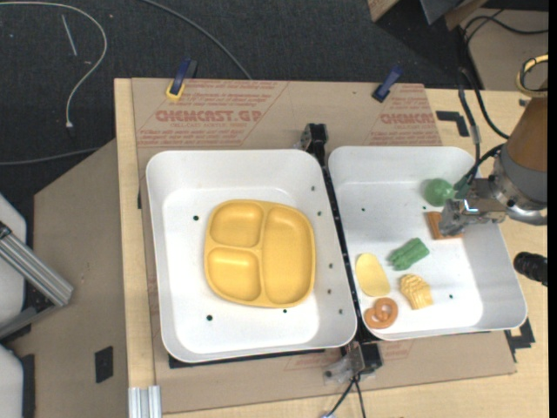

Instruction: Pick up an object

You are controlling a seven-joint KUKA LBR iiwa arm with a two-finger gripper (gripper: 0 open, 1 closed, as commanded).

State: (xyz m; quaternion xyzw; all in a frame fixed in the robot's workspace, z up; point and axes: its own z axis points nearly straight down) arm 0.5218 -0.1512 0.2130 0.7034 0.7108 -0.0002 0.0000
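- Right, here we are: the grey arm with the orange band (533, 151) reaches in from the right, and its end effector (454, 217) is low over the right shallow white bin (383, 165), near that bin's right side.
- Directly under the end effector lies a small flat orange-brown block (434, 226), peeking out on the left; it looks like the target, touching or very nearly so, though contact cannot be confirmed.
- Whether the end effector is wide, narrow or holding anything, I cannot tell; its tip is too small and dark here.
- Just on the far side sits a round green ball-like toy (438, 189), close enough to get bumped, I'd judge.
- Nearer and to the left: a green ridged toy (407, 253), a pale yellow oval piece (372, 274), a yellow corn-like toy (417, 292) and an orange ring-shaped toy (380, 313).
- The left white bin (174, 181) holds a yellow three-compartment plastic plate (259, 252), well apart from the action.
- The block's long axis seems to run near-to-far; the lift is not yet done.
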